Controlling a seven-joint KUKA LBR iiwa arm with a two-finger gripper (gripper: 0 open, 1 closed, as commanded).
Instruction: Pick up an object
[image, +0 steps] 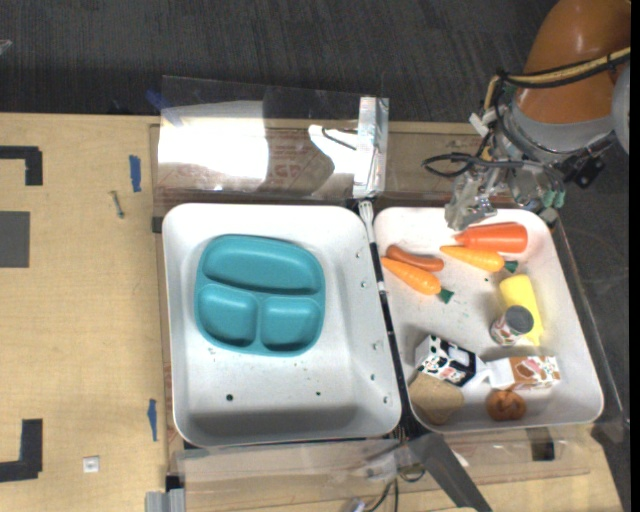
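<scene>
While the arm (570, 60) is reaching in from the far right, its pincer (478, 208) is hanging over the far edge of the right bin (580, 400), just left of the biggest carrot. Whether it is released or clenched I cannot tell; nothing is showing between its tips. Cables (450, 162) are looping around the wrist just above it.

Just right of the pincer, a fat orange carrot (492, 237) is lying across the far part of the bin, and a thinner, yellower carrot (476, 258) is lying right against its near side. Left of these, two more carrots are lying slantwise side by side: a darker one (414, 258) farther off and a brighter one (413, 277) nearer, with a green tip at its right end.

Nearer on the right side, a yellow bottle (519, 300) is lying with a grey round cap (514, 322) at its near end. Along the near edge of the bin, a black and white patterned packet (446, 361), a tan rounded lump (436, 397), a small brown ball (506, 403) and a small carton (535, 372) are sitting close together.

In the left bin (200, 400), well apart from the pincer, a teal divided plate (260, 292) is lying flat. Beyond both bins, a clear plastic sheet (260, 150) is catching glare on the bench (70, 300).
</scene>
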